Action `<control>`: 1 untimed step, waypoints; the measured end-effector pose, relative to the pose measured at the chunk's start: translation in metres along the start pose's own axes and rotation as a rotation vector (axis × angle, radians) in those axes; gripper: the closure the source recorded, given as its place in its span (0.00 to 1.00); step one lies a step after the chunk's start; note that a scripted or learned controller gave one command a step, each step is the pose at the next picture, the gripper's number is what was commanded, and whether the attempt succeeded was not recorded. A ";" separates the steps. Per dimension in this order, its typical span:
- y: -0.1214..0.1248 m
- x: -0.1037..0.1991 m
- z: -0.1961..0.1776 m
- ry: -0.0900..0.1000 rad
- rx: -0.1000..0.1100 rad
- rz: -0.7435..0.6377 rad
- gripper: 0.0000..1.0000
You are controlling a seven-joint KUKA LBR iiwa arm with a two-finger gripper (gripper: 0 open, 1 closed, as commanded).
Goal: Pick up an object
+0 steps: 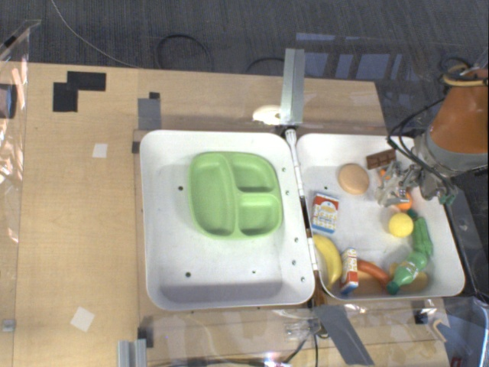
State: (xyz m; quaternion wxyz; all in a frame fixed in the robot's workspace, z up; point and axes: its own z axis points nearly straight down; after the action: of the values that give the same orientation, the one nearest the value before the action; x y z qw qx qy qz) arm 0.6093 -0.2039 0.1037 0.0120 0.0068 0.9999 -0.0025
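Observation:
The right bin [451,277] holds several items: a tan round bun [353,179], a small red, white and blue carton [325,212], a yellow lemon [400,225], a banana [330,258], a small can [349,270], an orange carrot [372,269], a green bottle [405,270] and a green vegetable [422,235]. A brown block [380,160] lies near the far wall. My gripper [395,189] hangs low over the right side of this bin, right of the bun and just above the lemon. A small orange piece [406,202] sits at its tip.
The left bin [164,281] holds a green divided plate [233,193]. A metal post [293,86] stands behind the seam between the bins. Black cables [401,140] loop off the arm over the right bin's far corner.

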 end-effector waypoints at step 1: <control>0.031 0.029 0.012 0.008 -0.004 -0.403 1.00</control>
State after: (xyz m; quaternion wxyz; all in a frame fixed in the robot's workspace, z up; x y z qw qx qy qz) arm 0.5813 -0.1723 0.0905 0.0074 -0.1933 0.9811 -0.0027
